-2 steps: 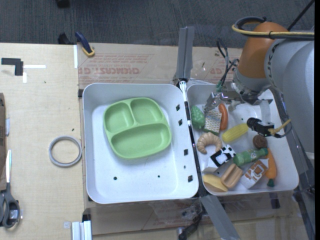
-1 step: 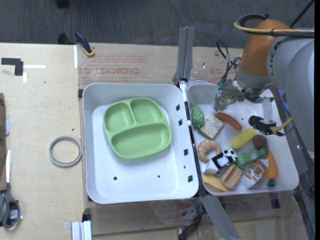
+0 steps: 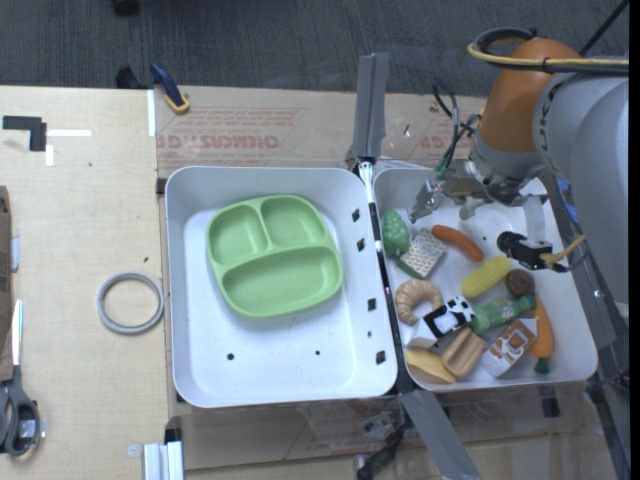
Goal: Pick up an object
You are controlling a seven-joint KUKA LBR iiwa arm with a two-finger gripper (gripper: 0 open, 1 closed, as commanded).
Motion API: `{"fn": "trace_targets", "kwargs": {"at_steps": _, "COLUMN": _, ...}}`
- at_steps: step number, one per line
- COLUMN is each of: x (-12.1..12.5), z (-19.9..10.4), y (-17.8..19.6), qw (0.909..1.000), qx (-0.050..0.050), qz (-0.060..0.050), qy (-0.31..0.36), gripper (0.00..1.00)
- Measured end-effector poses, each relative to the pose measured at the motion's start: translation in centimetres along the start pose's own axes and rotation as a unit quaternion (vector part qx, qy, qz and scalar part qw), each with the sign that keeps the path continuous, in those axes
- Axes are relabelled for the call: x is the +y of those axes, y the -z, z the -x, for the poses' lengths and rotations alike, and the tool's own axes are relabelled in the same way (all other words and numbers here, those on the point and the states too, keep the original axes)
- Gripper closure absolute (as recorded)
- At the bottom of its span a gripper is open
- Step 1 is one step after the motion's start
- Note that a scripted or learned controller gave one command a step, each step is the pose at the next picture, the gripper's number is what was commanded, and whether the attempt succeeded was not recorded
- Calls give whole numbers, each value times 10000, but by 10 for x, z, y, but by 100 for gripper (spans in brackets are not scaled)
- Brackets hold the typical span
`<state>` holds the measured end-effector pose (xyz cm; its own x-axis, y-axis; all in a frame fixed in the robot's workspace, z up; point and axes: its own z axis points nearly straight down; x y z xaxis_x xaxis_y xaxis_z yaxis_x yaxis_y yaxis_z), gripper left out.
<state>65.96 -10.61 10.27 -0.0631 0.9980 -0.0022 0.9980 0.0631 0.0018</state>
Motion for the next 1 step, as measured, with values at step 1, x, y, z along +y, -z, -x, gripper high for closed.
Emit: {"fn": "trace_targets", "kwargs": {"at_steps": 1, "x": -31, "z": 0, "y": -11, "qw": 9971, "qx": 10, "qz": -16, "qy": -762, "gripper": 0}}
